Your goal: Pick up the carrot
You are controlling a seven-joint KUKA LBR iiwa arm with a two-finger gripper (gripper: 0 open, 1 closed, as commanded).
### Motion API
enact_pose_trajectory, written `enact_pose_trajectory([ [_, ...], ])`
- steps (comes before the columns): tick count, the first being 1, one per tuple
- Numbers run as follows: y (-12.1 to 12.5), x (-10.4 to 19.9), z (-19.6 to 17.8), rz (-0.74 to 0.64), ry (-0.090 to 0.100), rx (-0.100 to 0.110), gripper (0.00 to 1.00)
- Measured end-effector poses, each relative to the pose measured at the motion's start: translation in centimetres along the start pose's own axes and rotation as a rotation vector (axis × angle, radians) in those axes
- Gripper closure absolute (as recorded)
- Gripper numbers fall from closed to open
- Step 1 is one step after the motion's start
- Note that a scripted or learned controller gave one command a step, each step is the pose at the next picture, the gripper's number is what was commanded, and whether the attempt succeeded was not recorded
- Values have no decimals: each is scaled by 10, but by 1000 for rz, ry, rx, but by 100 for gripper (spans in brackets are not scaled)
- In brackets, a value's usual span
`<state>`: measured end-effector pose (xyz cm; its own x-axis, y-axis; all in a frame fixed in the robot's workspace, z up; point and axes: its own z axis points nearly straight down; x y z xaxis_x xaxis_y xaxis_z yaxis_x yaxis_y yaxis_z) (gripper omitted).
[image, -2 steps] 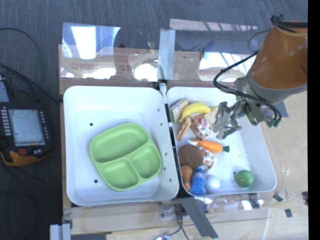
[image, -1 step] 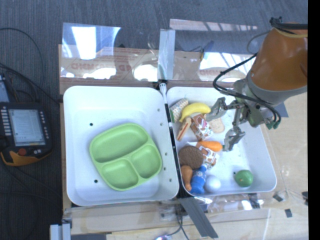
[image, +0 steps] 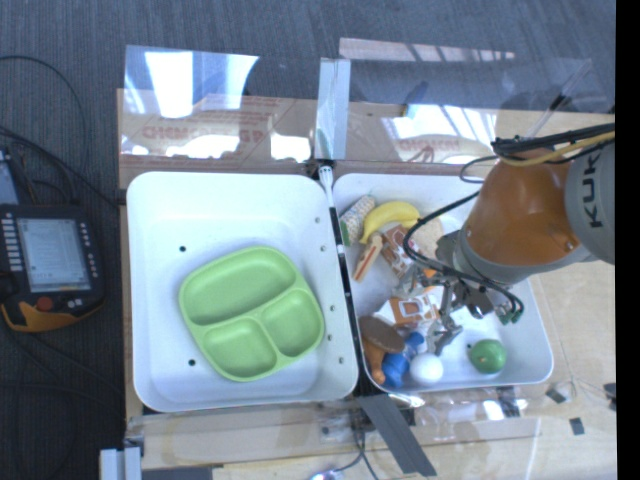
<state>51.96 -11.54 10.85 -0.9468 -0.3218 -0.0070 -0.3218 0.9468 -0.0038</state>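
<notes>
The carrot is a slim orange piece lying at a slant near the left wall of the right bin, just below the banana. My gripper hangs under the orange-banded wrist in the middle of that bin, to the right of and below the carrot, over a clutter of small toys. It is apart from the carrot, which lies untouched on the bin floor. The wrist and its cables hide part of what lies under the gripper.
The left bin holds a green divided plate. Around the gripper in the right bin lie a green lime, a white ball, a blue piece, a brown piece and an orange-and-white packet.
</notes>
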Motion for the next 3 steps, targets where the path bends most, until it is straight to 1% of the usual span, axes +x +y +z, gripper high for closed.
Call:
enact_pose_trajectory([
  [1, -76, -63, 19, 513, -3, 0, 0],
  [2, -40, -72, 18, 501, -7, 3, 0],
  [3, -40, -74, 6, 499, -15, 7, 100],
])
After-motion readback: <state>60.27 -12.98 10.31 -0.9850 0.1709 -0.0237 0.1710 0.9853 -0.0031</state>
